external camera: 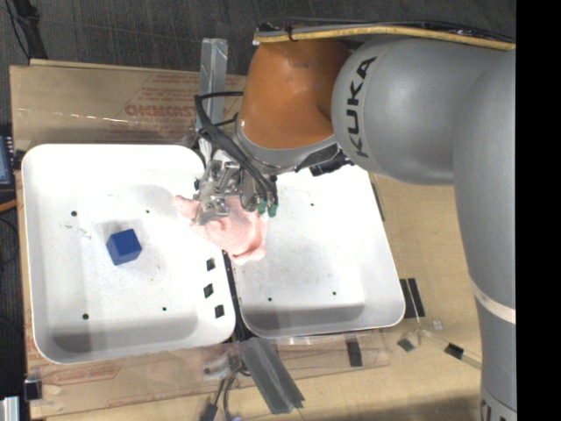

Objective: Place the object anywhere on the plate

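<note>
A small blue cube (124,246) sits on the floor of the left bin (53,191), left of centre. A pink, flat, uneven-edged thing (237,231), which looks like the plate, lies across the rims where the two bins meet. My gripper (221,198) hangs directly over its upper left part and hides some of it. I cannot make out whether the gripper touches it. The cube lies well apart from the gripper, to its left and a little lower in the view.
The right bin (351,261) lies under the arm's wrist and orange band (285,86). The raised double rim between the bins (223,296) runs down the middle. Brown cardboard (105,95) and clamps border the bins.
</note>
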`<act>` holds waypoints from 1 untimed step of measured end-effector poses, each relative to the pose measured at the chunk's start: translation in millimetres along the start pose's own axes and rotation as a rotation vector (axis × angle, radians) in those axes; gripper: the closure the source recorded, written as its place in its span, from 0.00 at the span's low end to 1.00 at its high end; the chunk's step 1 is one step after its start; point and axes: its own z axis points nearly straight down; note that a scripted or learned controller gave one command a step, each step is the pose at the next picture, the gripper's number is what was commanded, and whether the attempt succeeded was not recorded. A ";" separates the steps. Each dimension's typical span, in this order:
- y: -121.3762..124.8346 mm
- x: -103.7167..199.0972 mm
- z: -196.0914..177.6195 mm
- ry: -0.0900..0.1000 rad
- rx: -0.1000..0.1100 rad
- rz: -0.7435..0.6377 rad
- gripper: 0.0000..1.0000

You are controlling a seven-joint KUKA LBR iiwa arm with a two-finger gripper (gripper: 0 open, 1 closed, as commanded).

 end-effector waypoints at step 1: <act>38.8 33.6 -5.4 -0.003 0.000 -0.047 1.00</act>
